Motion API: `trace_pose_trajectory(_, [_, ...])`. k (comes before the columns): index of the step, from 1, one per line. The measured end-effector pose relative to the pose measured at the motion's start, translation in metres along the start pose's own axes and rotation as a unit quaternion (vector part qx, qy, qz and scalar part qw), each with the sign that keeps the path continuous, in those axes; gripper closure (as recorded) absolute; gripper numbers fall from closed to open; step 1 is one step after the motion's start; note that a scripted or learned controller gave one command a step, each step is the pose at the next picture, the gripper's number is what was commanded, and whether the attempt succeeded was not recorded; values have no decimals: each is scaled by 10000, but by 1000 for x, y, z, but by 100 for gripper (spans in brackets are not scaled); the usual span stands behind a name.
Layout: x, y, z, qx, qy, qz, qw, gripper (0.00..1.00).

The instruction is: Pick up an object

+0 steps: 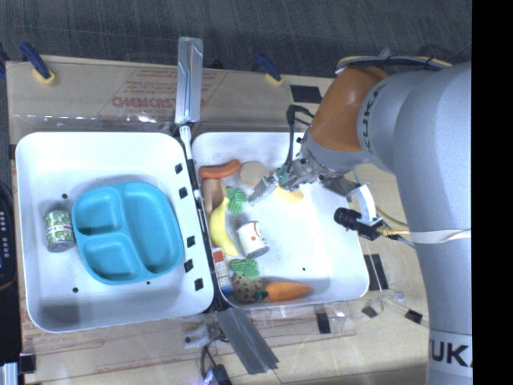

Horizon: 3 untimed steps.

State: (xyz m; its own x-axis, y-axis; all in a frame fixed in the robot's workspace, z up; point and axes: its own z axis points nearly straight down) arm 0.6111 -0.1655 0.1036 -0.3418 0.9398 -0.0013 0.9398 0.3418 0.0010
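Grey arm (425, 135) up close, "KU" legible low on it. Gripper (266, 186) in right bin (337, 255), above banana (218, 229) and cup (252, 238); finger state unclear.

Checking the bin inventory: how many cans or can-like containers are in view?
2. A green can lies at the left bin's far left edge, beside the blue tray. A white can lies mid right bin, next to the banana. Others may hide under the arm.
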Motion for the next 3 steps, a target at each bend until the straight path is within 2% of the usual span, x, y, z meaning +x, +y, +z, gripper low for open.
trace_pose_trajectory(1, [51,-89,11,13,18,-244,9997,0])
trace_pose_trajectory(2, [5,-74,-4,6,2,0,10000,0])
trace_pose_trajectory(3, [5,-74,-13,10,7,-22,10000,100])
